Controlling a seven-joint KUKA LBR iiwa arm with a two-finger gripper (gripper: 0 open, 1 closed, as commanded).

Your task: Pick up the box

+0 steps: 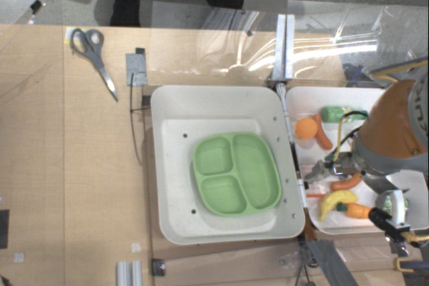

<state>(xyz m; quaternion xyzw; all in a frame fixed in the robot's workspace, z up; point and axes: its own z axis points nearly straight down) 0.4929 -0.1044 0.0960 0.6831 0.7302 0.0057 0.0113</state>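
Observation:
My gripper (323, 171) hangs low over the left part of the right bin (335, 92), at the end of the grey wrist below the orange band (399, 124). It sits just above a red sausage toy (346, 183) and a yellow banana (337, 201). Nothing is visibly held in it. A small white item with green print (393, 204) lies at the bin's front right, under the arm; it may be the box, but the arm hides much of that area.
In the right bin are also an orange ball (306, 128), a green toy (333, 114) and a carrot (358, 211). The left bin (161, 144) holds a green divided plate (236, 174). Scissors (94, 57) lie on the bench at far left.

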